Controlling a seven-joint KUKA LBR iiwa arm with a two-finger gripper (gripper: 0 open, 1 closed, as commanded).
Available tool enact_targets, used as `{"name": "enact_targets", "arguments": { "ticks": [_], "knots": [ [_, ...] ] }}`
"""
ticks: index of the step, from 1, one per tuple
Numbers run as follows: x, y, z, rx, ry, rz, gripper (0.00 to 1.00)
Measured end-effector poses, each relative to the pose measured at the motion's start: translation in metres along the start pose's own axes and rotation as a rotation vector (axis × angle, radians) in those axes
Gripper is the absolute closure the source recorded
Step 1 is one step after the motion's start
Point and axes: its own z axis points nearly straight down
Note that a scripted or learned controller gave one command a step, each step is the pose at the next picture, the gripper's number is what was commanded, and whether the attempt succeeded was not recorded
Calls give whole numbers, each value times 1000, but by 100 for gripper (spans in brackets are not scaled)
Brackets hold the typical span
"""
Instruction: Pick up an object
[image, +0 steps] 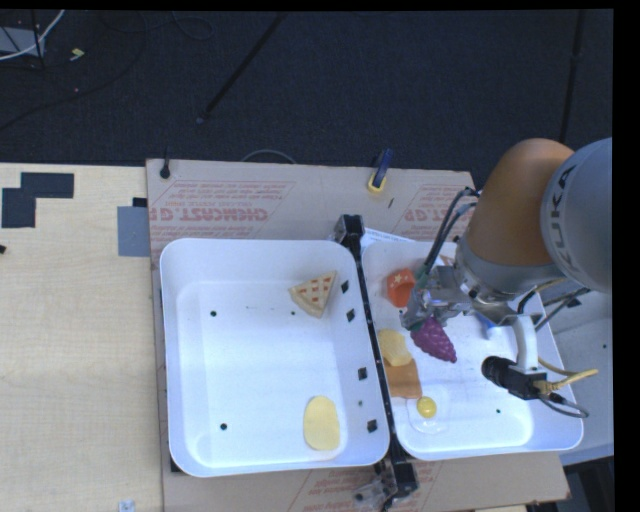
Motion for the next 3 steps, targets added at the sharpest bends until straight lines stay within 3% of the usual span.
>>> {"name": "enact_targets", "arguments": {
  "ticks": [1,2,3],
  "knots": [
    [25,48,-15,-2,-1,-1,100],
    [105,69,6,2,0,-5,100],
    [156,85,-9,0,-1,-1,100]
  ]
}}
